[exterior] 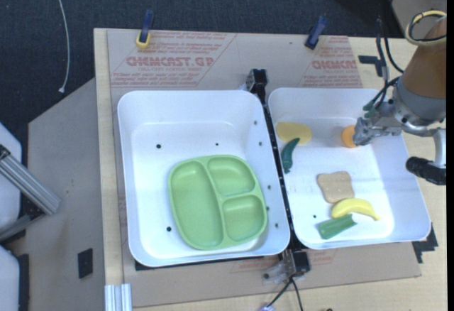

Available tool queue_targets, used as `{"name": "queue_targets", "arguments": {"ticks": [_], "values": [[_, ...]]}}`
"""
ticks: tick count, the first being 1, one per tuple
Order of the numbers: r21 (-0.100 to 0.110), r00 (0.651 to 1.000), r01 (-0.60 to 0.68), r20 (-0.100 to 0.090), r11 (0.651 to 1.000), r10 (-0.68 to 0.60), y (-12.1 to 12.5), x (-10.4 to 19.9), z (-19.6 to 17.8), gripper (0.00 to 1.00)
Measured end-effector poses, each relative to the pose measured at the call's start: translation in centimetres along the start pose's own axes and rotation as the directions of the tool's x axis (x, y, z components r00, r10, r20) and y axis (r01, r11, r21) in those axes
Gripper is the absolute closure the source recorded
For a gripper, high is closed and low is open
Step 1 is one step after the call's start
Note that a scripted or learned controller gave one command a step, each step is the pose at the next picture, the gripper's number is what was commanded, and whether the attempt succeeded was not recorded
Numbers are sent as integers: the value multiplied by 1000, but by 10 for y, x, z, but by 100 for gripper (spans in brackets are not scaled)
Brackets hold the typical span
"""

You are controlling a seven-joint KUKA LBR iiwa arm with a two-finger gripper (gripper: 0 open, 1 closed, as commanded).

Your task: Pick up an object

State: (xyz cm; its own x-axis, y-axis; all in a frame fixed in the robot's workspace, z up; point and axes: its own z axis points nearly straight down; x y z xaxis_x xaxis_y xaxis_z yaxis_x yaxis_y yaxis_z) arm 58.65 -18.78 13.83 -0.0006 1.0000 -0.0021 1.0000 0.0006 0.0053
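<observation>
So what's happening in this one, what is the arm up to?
The arm's gripper is down in the right bin, right beside a small orange ball near the far wall. Nothing is visibly lifted yet. The same bin also has a yellow chip, a dark green pepper, a slice of bread, a banana and a green stick. The left bin holds a green divided plate.

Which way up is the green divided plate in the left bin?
Right side up. The green plate lies flat on the left bin's floor, its three compartments facing up, with nothing in them.
</observation>
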Motion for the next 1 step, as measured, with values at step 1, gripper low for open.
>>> {"name": "queue_targets", "arguments": {"ticks": [1], "values": [[-2, 1000, 1, 1, 1000, -1, 5, -5, -45, 100]]}}
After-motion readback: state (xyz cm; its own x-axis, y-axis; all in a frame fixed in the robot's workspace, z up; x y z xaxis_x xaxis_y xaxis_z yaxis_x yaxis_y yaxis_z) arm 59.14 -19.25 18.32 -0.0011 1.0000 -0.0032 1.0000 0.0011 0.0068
